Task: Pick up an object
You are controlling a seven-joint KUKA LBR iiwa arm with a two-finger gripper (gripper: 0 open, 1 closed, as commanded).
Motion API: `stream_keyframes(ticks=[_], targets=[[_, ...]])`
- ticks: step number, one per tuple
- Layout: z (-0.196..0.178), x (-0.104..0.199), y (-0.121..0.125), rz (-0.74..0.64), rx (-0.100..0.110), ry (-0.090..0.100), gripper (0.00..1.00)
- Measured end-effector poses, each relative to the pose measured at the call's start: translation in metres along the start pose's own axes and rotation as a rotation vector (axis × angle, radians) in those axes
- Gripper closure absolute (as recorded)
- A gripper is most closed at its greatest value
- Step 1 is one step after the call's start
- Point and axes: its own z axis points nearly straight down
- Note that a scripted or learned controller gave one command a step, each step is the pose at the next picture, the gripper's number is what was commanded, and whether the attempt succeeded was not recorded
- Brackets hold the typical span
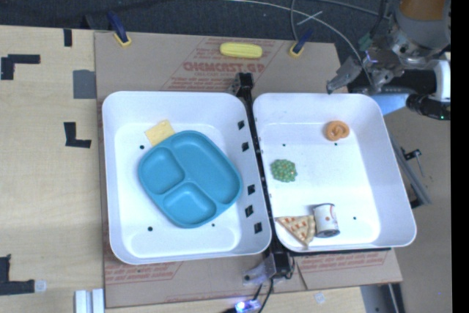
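A: Nearest edge, right-hand white bin (393, 179): a triangular pizza-slice toy (295, 229) with pale crust and red topping sits in the near left corner. Touching its right side, a small silver can (325, 220) lies tipped on its side.

B: Left-hand white bin (124, 157)?

A: Blue three-compartment plastic tray (189, 177), turned at an angle, covering most of the floor. A flat yellow square, cheese-like (159, 131), sits at the tray's far left corner, touching or slightly tucked under the rim; cannot tell which.

B: Mid-bin on the right?

A: Green bumpy clump, broccoli-like (283, 171), alone near the centre-left. Farther back, a small orange ring-shaped piece (336, 130) near the far wall.

B: And the tool?

A: Two-finger gripper (364, 73) hangs past the right bin's far right corner, outside the rim, under the grey wrist with its orange band. Nothing between its fingers that I can make out; the spread is too dark and small to read. Orange ring is the closest object to it, nearer and to the left, apart. Can and pizza slice are well apart from it.

B: Beyond the bins?

A: Yellow banana-shaped toy (241, 50) on the brown cardboard sheet (198, 66).
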Motion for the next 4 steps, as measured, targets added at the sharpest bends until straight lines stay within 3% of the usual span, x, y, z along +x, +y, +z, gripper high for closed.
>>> stream_keyframes(ticks=[1, 4], targets=[[-0.009, 0.001, 0.002, -0.003, -0.013, -0.002, 0.00], [0.132, -0.002, 0.013, -0.003, -0.011, -0.003, 0.00]])
